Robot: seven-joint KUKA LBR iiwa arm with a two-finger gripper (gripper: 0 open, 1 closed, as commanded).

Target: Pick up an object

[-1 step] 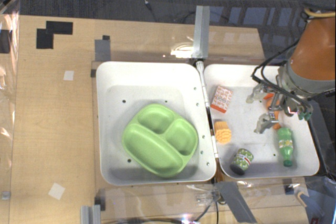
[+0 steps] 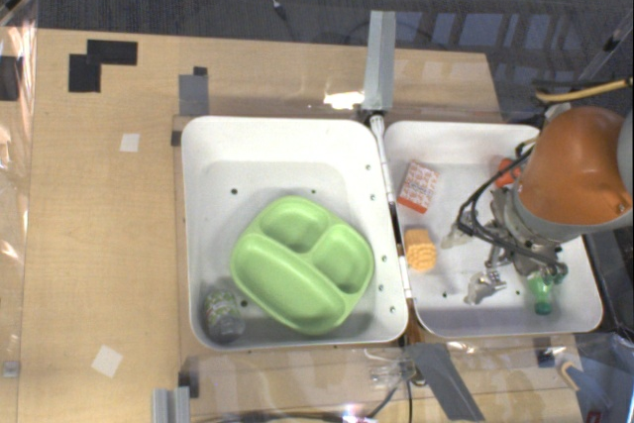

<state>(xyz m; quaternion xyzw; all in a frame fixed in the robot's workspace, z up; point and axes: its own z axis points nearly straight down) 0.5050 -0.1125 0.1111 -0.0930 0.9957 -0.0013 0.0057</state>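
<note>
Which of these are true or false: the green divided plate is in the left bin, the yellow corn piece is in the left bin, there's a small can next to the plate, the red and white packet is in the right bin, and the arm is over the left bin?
1. The green divided plate lies in the left bin. True.
2. The yellow corn piece is in the left bin. False: it lies in the right bin, near the divider.
3. A small can sits beside the plate. True, at the plate's lower left in the camera view.
4. The red and white packet is in the right bin. True.
5. The arm is over the left bin. False: it is over the right bin.
</note>
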